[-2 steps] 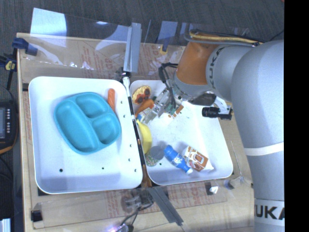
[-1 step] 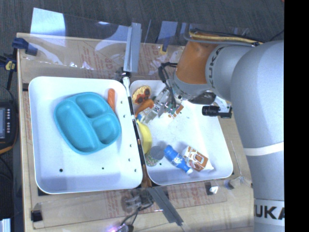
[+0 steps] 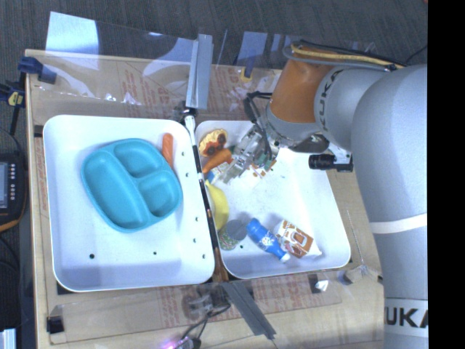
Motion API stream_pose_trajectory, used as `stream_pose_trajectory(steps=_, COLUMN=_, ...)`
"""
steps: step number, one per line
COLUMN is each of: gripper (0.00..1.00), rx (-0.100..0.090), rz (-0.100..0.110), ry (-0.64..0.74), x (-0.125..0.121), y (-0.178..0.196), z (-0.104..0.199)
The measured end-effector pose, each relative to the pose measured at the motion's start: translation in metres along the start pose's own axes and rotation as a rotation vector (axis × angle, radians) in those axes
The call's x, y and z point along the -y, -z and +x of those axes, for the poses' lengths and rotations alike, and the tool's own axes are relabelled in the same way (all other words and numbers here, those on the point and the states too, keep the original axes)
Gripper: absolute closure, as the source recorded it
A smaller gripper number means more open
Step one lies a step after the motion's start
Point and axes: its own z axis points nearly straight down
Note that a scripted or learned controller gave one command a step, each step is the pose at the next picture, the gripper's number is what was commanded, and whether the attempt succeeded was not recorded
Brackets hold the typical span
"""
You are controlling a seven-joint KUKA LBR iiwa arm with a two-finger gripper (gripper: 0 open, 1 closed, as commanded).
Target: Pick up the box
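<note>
Over at the right bin, the gripper sits low toward its eleven o'clock corner, among a carrot-like piece and other clutter; whether it is open or closed I cannot tell from here. Nothing is visibly held. The box, orange and white, lies near the bin's five o'clock corner, touching a blue bottle, well apart from the gripper. By my reckoning the pick hasn't begun: reaching, grasping and lifting all remain.

Probably a robotics lab: KUKA arm over a bench with bins.
</note>
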Motion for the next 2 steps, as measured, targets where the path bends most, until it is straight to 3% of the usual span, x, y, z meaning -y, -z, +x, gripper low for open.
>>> stream_pose_trajectory(steps=1, gripper=0.0, rx=0.004, rz=-0.002, ry=-0.109, x=0.018, y=0.077, z=-0.011)
stream_pose_trajectory(steps=2, gripper=0.0, rx=0.005, rz=-0.003, ry=-0.041, x=0.021, y=0.0, z=0.039)
